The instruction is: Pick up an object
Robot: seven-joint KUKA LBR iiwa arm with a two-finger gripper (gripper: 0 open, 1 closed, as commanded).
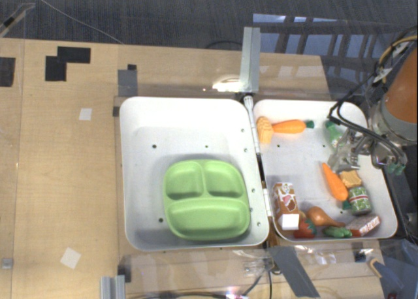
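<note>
The arm is at the approach step, low over the right bin point(392, 226) and not yet lifting anything. Its gripper point(342, 155) hangs just above the far end of an orange carrot point(334, 182) lying near the bin's right wall, beside a small tan block point(351, 178) and a green-labelled can point(360, 201). The metal parts blur together, so whether the hand is spread or clenched I cannot tell, and nothing shows grasped. The next move likely calls for settling squarely over the carrot. The left bin point(140, 121) holds a green divided plate point(206, 198)
</note>
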